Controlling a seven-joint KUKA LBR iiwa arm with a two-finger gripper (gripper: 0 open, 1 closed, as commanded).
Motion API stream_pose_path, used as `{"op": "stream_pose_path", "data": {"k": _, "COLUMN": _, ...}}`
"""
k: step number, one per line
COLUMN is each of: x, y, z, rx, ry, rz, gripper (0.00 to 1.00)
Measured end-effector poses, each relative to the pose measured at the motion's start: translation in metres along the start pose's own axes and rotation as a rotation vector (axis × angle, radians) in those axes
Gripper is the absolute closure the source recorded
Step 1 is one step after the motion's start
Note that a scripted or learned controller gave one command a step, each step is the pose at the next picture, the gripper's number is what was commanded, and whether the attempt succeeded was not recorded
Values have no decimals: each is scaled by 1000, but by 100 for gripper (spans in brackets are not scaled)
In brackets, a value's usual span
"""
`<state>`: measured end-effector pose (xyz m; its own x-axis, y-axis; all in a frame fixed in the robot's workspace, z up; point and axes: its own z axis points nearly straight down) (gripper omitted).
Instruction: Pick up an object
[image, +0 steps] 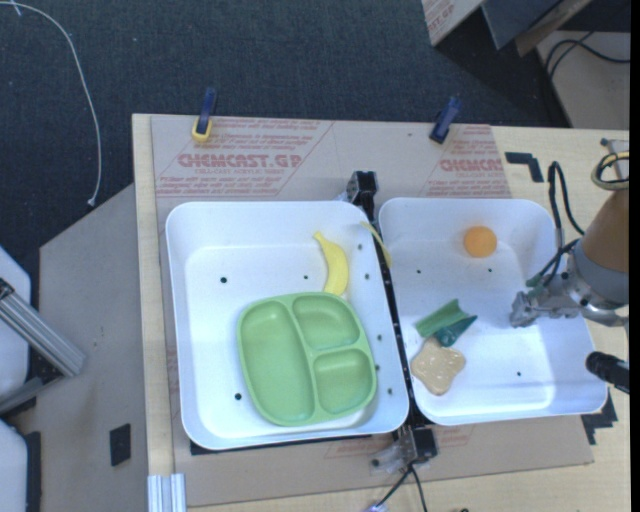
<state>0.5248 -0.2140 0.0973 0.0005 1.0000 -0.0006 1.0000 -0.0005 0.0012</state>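
While the arm reaches in from the right, its claw hangs over the right bin, near that bin's right wall. Whether the claw is spread or pressed together cannot be told from this view, and nothing is seen between its tips. Up and to its left lies an orange ball. Left of the claw rests a green piece, and just below that a tan biscuit-shaped item. Well to the left, in the left bin, sit a green tray and a banana touching its upper edge.
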Motion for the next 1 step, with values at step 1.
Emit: {"op": "stream_pose_path", "data": {"k": 1, "x": 4, "y": 1, "z": -42, "rx": -2, "ry": -2, "rz": -2, "gripper": 100}}
